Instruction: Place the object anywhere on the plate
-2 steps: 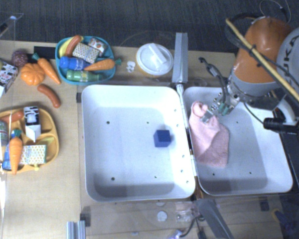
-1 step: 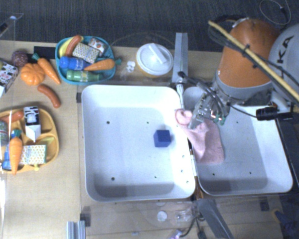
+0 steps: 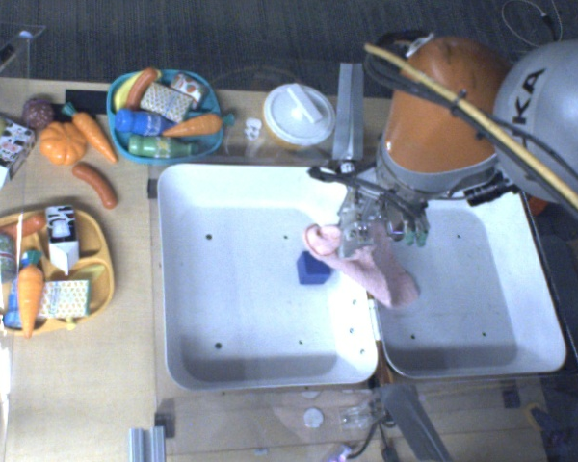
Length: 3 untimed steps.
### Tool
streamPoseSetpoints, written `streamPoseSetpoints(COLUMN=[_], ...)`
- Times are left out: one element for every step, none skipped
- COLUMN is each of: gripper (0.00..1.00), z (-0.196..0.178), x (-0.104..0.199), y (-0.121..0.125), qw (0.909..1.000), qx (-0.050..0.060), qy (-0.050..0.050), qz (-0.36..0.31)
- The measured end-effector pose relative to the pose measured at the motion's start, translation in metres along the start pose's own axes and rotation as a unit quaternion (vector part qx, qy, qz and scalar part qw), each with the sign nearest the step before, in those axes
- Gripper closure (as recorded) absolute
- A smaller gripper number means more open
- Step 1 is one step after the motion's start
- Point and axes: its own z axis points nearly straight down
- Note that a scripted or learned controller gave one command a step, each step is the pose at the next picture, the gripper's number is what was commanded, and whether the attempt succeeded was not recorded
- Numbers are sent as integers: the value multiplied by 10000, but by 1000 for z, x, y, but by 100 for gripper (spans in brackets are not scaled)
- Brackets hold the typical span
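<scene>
Pink cloth [image 3: 376, 269] hangs pinched in the gripper [image 3: 358, 242], draped over the seam between the left bin [image 3: 212, 354] and right bin [image 3: 482, 345]. Blue block [image 3: 314, 269] lies at its nine o'clock. Placing seems still ahead; I cannot pick out a plate.

— Where does the camera sit?
— High above my surface [image 3: 125, 354], looking down at a slant on both white bins [image 3: 231, 345]. My arm [image 3: 443, 104] enters from the right.

Pink cloth [image 3: 378, 269], blue block [image 3: 314, 269], white bins [image 3: 231, 354], orange-banded grey arm [image 3: 443, 104], blue bowl [image 3: 125, 147], yellow bowl [image 3: 101, 248].
</scene>
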Motion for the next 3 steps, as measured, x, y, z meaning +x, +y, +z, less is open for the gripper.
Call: streamPoseSetpoints(gripper=[100,100,100], z=[-3,10,5], x=[8,29,47], y=[44,88,135], qw=[10000,10000,10000], qx=[1,-1,2], qy=[-1,-1,2], qz=[-37,-38,-33])
